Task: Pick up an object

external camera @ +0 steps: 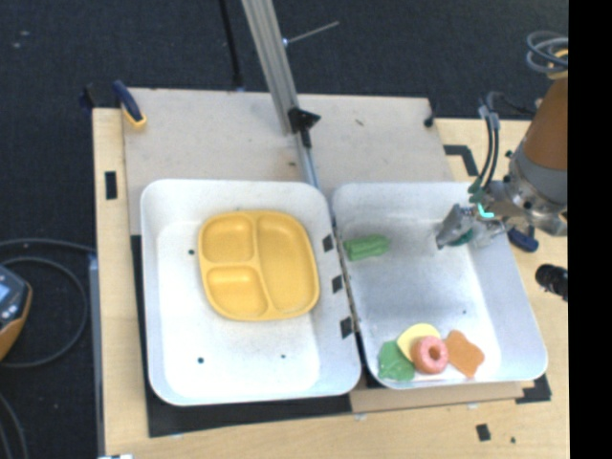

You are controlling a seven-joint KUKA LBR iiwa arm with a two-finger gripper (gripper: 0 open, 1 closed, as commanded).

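Nearest us, in the right bin's (497,285) front corner, we see a pink ring (431,355) touching a yellow piece (417,337), a green piece (394,362) and an orange piece (465,353). Farther back a green block (366,248) lies by the bin's left wall, and the left bin (172,352) holds a yellow divided plate (258,263). Our gripper (459,229) hangs over the right bin's far right; we cannot tell whether its jaws are apart or together.

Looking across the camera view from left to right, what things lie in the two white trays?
Yellow three-compartment plastic plate → green oblong toy → green leafy toy → pink ring doughnut toy → orange flat toy, with the gripper above.
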